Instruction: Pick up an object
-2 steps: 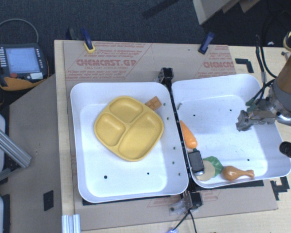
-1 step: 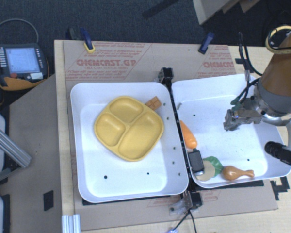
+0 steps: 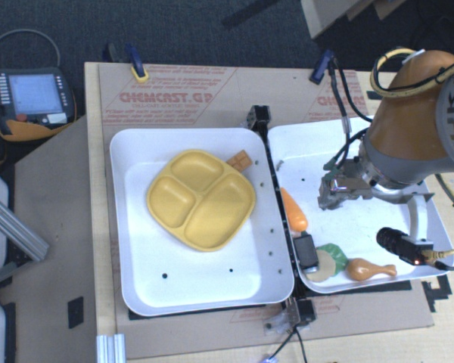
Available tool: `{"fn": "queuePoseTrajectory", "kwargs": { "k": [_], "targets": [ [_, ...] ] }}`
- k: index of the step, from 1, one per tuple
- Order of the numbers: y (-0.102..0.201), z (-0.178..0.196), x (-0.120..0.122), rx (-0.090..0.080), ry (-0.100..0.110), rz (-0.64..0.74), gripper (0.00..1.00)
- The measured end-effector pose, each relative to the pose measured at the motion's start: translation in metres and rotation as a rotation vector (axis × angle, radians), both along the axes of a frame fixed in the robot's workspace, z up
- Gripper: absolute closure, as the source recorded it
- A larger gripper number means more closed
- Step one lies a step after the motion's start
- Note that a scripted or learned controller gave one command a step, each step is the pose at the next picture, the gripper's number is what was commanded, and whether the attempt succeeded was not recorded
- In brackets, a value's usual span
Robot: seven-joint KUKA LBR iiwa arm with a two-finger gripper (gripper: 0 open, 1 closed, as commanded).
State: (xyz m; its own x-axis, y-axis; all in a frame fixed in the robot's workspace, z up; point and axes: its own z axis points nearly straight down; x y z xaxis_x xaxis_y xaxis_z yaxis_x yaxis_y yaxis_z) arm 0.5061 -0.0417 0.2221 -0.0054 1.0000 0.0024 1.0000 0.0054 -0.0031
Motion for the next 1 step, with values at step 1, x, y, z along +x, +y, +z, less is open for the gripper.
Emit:
{"fn": "queuePoseTrajectory", "kwargs": {
  "k": [1],
  "targets": [
    [0.0549,0.0102,-0.0056,-0.001,-0.004,0.001,1.00]
  ]
}}
